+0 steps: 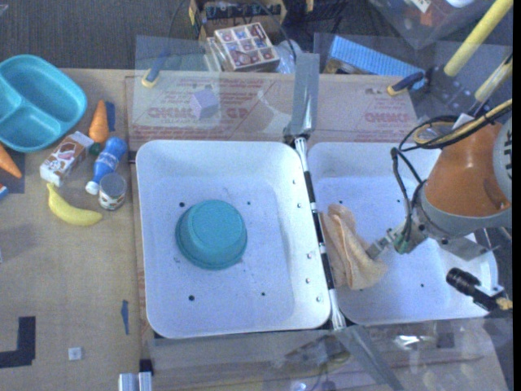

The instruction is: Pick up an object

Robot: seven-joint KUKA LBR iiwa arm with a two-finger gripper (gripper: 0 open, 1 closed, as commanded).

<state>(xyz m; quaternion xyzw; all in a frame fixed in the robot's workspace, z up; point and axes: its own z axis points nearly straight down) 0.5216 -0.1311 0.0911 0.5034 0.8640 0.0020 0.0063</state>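
Desk (73,300): tan surface carrying both bins; extends far to the left of the claw.
Left bin (159,177): shallow, white; lies left of the claw, beyond the centre divider.
Right bin (423,296): shallow, white; the claw sits inside it, near mid-height.
Arm (464,182): grey with an orange band; enters from the right, directly above and right of the claw.
Teal bowl (212,233): upside down in the left bin, well to the left of the claw.
Cloth (350,247): tan, crumpled, in the right bin along its left wall; immediately left of the claw, its right edge touching the claw tip.
Claw (378,251): low in the right bin, pointing left toward the cloth; cannot tell whether it is released or clenched.
Banana (72,210): yellow, on the desk, far left of the claw, outside both bins.
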